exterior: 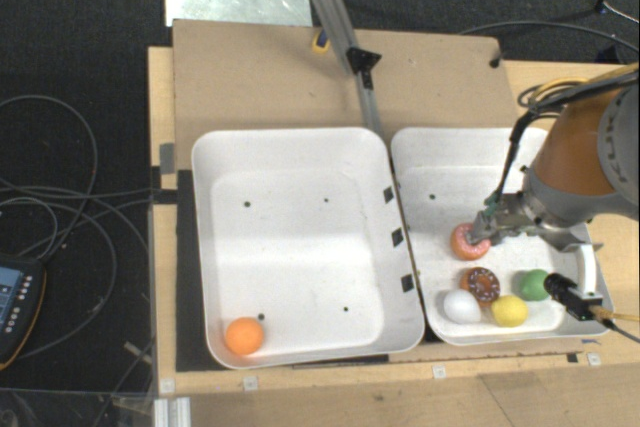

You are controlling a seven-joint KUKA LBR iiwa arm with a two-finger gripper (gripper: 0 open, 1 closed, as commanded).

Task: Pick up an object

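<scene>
white bins (290,155) on a wooden bench (430,65); gripper (487,227) grip unclear over pink donut (466,241)

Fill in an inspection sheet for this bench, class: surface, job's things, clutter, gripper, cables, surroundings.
Surface: bench bearing a left bin and a right bin.
Job's things: orange ball in the left bin's near corner; pink doughnut, brown doughnut, white ball, yellow ball and green ball in the right bin.
Clutter: nothing seen.
Gripper: gripper low at the pink doughnut.
Cables: black cables on the floor left.
Surroundings: dark floor, handheld controller, slanted pole.
</scene>
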